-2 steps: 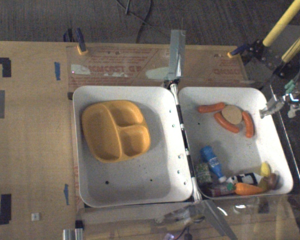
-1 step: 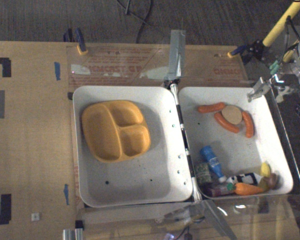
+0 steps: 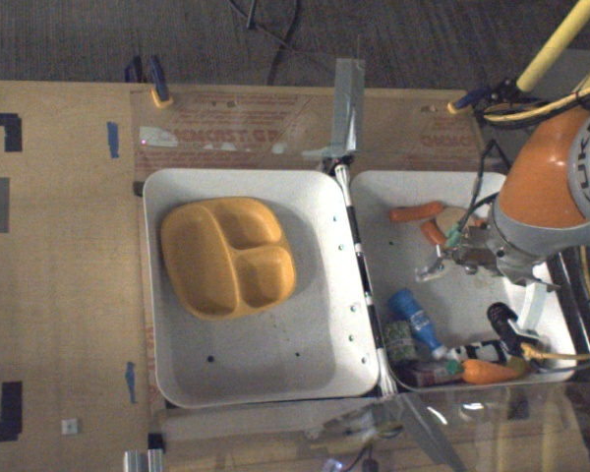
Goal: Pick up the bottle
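Bottle point(image 3: 415, 321) lies flat in the right bin point(image 3: 464, 301), blue body, long axis diagonal: one end toward the bin divider, the other toward the bin's near right corner. It sits below and slightly left of the jaws, apart from them, nothing touching. Can't tell whether the jaws are apart or together from here; they hang over the right bin, between the bottle and an orange carrot point(image 3: 415, 211). Left bin point(image 3: 315, 362) carries a yellow divided tray point(image 3: 228, 256).
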Tool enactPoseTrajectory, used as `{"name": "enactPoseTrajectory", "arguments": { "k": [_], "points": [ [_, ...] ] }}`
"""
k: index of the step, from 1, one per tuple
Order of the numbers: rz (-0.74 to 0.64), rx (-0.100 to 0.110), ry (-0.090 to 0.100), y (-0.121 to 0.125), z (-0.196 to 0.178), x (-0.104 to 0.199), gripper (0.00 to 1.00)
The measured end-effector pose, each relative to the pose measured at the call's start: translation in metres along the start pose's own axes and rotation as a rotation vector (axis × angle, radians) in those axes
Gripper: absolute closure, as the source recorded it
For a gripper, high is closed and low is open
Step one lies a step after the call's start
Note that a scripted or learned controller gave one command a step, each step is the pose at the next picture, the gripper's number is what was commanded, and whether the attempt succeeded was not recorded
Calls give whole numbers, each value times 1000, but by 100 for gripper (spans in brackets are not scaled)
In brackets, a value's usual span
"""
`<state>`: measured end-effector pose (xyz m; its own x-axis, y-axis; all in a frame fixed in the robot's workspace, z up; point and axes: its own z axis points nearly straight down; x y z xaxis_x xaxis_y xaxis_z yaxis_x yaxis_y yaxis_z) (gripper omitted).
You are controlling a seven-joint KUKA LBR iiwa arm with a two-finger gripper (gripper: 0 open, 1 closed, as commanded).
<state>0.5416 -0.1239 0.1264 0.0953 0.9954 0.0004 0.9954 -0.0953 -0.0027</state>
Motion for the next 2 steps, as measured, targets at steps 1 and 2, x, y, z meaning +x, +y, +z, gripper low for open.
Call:
{"name": "enactPoseTrajectory", "arguments": {
  "k": [1, 2],
  "points": [
    [67, -9, 1, -9, 40, 30, 0],
    [70, -10, 3, -8, 31, 29, 100]
  ]
}}
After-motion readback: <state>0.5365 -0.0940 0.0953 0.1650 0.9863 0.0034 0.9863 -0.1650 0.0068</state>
